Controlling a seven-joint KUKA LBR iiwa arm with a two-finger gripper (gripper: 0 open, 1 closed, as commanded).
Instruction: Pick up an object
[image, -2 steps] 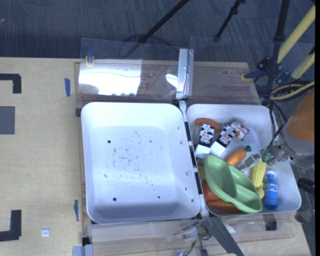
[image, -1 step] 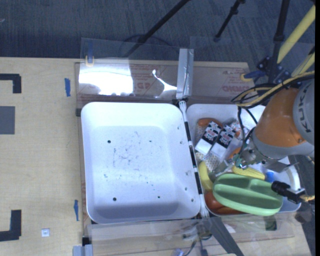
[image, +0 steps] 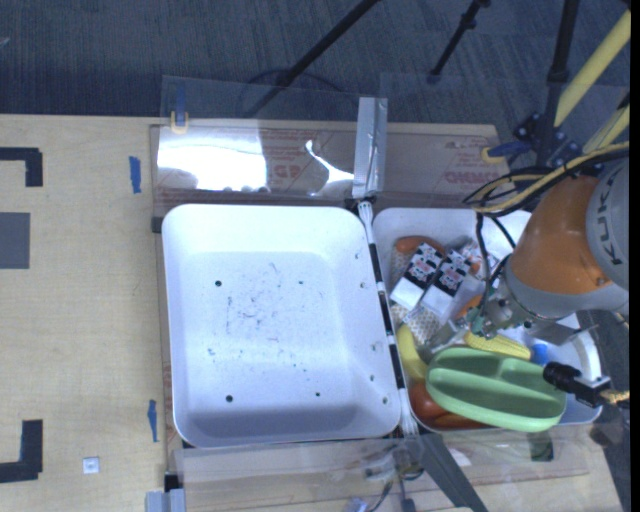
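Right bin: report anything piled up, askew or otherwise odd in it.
The right bin is crammed: a pale green oblong object lies tilted on top of the heap, overlapping yellow pieces and something red-orange beneath. The left bin bears scuff marks. No visible damage or spill.

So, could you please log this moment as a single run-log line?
arm: over right bin | gripper: low among clutter, grasp unconfirmed | nearby: green dish, banana | left bin: scuffed floor

Arm (image: 575, 245) cut by right edge; hides right bin's (image: 440, 218) far side.
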